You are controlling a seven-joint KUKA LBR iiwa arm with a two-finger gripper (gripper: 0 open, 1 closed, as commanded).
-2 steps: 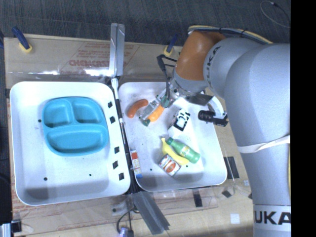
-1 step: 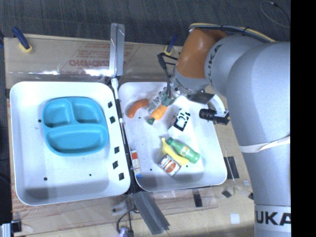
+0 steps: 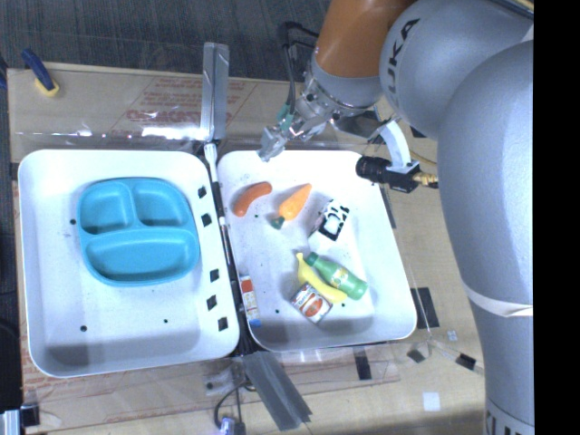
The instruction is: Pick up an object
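A: Where is the gripper?

B: It hangs over the far rim of the right bin, up by the corner near the divider. I cannot tell if it is holding anything.

A: What can it pick up?

B: The closest thing is the little sausage. It lies just below the gripper, toward the near side of the bin. The carrot lies just beside the sausage, on its right.

A: Which way does the sausage point?

B: It lies tilted, its right end a bit farther back. The green bottle and the small can sit well apart from the sausage, near the front.
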